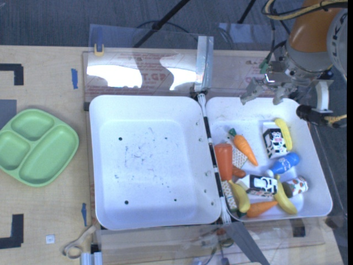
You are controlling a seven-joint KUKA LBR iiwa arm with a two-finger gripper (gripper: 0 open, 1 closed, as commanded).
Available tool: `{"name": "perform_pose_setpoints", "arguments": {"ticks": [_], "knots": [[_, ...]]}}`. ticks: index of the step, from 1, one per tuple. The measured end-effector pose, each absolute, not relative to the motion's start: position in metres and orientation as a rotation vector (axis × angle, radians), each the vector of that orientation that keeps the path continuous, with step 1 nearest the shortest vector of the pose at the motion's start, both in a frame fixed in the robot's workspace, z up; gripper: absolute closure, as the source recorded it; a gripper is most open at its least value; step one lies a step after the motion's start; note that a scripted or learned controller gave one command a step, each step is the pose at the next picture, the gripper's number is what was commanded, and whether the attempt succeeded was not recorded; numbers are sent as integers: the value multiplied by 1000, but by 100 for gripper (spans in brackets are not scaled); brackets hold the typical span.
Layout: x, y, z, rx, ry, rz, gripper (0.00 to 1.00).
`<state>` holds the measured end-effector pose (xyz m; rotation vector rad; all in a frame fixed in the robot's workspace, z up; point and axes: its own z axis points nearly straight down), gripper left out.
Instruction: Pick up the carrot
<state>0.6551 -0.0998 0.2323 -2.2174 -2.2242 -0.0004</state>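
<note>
Partly hidden gripper [268,93], carrot [243,147] exposed

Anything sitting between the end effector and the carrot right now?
No. In the camera view, only bare white bin floor separates the end effector from the carrot.

Two bins sit side by side on the desk [44,65]: the left bin [105,115] at the view's centre, the right bin [320,203] at 3 o'clock of it. In the right bin, the carrot [244,147] lies centrally, a banana [284,131] at its 3 o'clock. A divided plate [37,147] rests at the left bin's 9 o'clock. The claw [269,91] hovers at the carrot's 1 o'clock.
</note>
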Motion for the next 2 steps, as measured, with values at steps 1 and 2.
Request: {"name": "perform_pose_setpoints", "arguments": {"ticks": [1, 2], "knots": [[613, -59, 185, -2230, -2212, 0, 0], [584, -104, 97, -2455, -1969, -12, 0]]}}
